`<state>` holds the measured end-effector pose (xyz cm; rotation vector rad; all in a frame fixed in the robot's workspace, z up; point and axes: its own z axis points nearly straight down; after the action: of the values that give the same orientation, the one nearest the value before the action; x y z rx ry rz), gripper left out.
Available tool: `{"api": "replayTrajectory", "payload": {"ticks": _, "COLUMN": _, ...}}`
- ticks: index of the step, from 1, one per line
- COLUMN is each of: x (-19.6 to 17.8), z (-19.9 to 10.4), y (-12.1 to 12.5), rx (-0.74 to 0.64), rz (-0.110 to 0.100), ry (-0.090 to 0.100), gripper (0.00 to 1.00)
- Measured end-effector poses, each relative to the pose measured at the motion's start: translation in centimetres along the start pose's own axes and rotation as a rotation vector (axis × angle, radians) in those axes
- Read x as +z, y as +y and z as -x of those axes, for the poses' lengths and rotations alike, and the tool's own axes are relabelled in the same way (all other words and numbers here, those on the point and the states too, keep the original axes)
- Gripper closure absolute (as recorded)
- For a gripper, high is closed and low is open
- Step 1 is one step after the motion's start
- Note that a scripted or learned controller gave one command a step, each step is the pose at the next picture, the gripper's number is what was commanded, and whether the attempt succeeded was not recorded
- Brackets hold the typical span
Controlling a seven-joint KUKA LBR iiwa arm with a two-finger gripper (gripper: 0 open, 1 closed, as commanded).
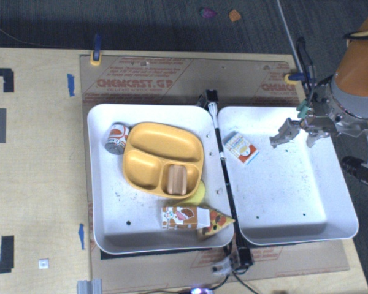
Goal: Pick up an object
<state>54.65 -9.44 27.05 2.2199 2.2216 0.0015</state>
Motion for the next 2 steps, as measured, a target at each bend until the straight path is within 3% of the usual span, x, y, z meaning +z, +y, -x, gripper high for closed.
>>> {"api": "replayTrajectory", "payload": {"ticks": 1, "x": 15.6, "z": 1.5, "y": -2.1, "rx": 0.002, "rz": -0.003, "ry": 0.000, "gripper": 0.00}}
{"api": "replayTrajectory", "payload": {"ticks": 2, "x": 18.1, "z": 0.1, "y": -6.2, "rx": 0.000, "rz": 0.018, "ry": -0.005, "gripper": 0.00}}
